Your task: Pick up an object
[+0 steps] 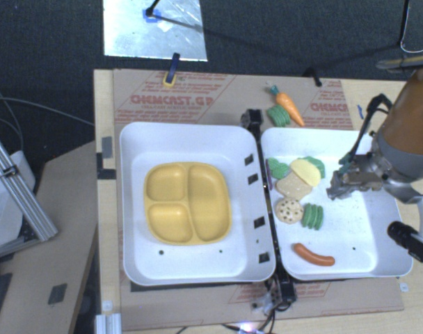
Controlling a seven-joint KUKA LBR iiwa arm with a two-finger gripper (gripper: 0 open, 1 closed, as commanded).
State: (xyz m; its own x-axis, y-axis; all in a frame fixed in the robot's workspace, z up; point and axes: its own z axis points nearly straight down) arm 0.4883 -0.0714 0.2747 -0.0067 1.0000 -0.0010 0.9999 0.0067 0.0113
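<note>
1. Counter (pixel 218 89): carries two shallow white bins side by side.
2. Left bin (pixel 135 145): holds a yellow divided plate (pixel 188 202), lying flat near its middle.
3. Right bin (pixel 357 242): holds toy foods clustered at its left side: a sandwich-like piece (pixel 299 176), a cookie (pixel 289 211) just below it, a green ridged piece (pixel 312 216) beside the cookie, and a sausage (pixel 313 256) lying apart near the front wall.
4. Carrot (pixel 289 106): outside the bins, on the counter behind the right bin.
5. Tool (pixel 344 185): above the right bin, just right of the sandwich-like piece; whether it is released or clenched cannot be told.
</note>
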